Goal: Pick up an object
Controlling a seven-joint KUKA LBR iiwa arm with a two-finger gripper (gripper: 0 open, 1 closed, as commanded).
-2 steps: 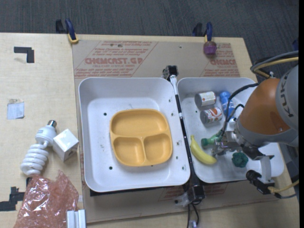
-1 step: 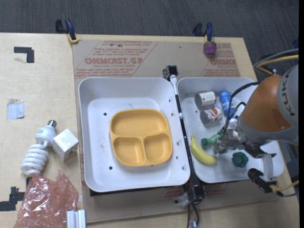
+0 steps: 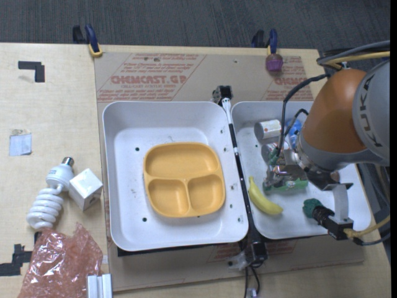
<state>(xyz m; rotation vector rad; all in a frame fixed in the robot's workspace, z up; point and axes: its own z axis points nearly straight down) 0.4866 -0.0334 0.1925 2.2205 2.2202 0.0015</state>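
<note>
Pincer (image 3: 280, 174) hovers just right of banana (image 3: 264, 198) (right bin (image 3: 245, 120)).

Yellow divided tray (image 3: 183, 179) in left bin (image 3: 118, 166), banana (image 3: 264, 198) in right bin (image 3: 248, 120) (arm (image 3: 338, 120) overhead)

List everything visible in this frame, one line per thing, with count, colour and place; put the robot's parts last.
Bins: 2, white, side by side on the bench.
Divided tray: 1, yellow, in the left bin.
Banana: 1, yellow, right bin, front left.
White cylinder: 1, white, right bin, rear.
Green object: 1, green, right bin, front.
Light bulb: 1, white spiral, bench left of bins.
Cube: 1, white, beside the bulb.
Plastic wrap: 1, reddish, front left corner.
Clamps: 2, blue, rear board edge.
Arm: 1, grey and orange, over the right bin.
</note>
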